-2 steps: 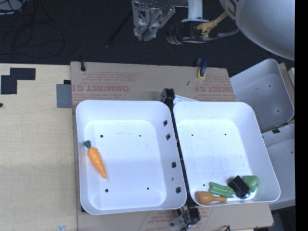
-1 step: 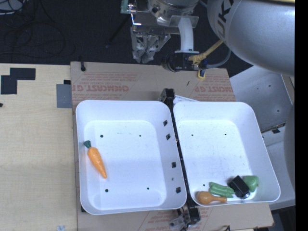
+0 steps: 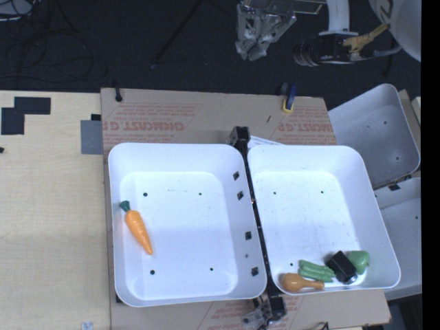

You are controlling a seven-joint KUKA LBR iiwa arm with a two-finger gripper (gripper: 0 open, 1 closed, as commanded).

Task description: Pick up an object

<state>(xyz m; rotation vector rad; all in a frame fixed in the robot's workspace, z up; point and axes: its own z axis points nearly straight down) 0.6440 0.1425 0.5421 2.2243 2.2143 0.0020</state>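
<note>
Your gripper (image 3: 258,36) hangs up at the top, over the dark floor behind the desk (image 3: 48,205), well away from both bins. Honestly can't tell how the fingers stand, it's just a grey clump there. In the left bin (image 3: 172,158) you've got a carrot (image 3: 138,230) lying by the left wall, green top pointing up-left. The right bin (image 3: 309,158) has its stuff bunched in the near right corner: an orange gourd (image 3: 300,282), a green pod (image 3: 316,271), a black block (image 3: 342,266) and a green piece (image 3: 359,258) just behind it.
</note>
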